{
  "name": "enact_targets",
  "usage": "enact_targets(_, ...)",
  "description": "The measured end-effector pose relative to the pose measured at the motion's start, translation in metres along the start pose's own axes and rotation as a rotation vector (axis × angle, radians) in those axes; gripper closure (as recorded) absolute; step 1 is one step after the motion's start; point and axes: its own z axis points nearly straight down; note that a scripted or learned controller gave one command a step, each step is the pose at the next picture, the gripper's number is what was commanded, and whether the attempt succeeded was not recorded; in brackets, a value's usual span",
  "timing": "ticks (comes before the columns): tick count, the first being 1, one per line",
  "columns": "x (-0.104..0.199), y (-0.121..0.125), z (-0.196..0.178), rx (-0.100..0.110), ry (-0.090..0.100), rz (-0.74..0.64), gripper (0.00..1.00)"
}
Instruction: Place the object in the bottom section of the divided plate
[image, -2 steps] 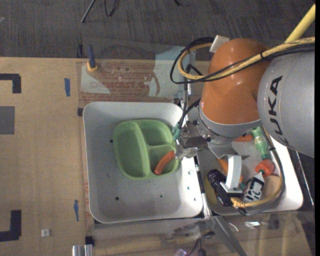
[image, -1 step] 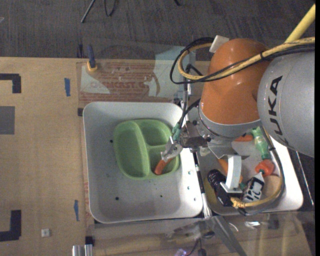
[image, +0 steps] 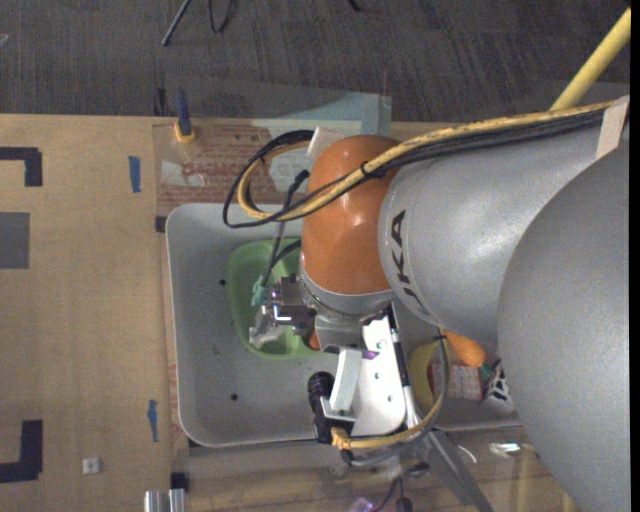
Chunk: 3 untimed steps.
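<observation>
You're hovering the gripper (image: 268, 318) over the green divided plate (image: 243, 280) in the white bin (image: 195, 330); can't tell finger state, so confirm the bottom section before releasing.

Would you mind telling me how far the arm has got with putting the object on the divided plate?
Done: the arm has brought its gripper over the green plate in the white bin. In hand: I cannot tell; the wrist hides the fingers' grip and most of the plate. A small orange patch shows beside the plate's edge, possibly the object. Left: confirming it sits in the bottom section, then pulling back.
</observation>
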Motion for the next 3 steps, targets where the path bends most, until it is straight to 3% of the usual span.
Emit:
enact_targets(1,-0.042,0.002,0.043,0.000,0.000,0.072,0.00)
enact_targets(2,-0.026,0.004,-0.005,-0.004,0.001,0.059,0.00)
enact_targets(3,0.015,0.000,-0.110,-0.004,0.000,-0.025,0.00)
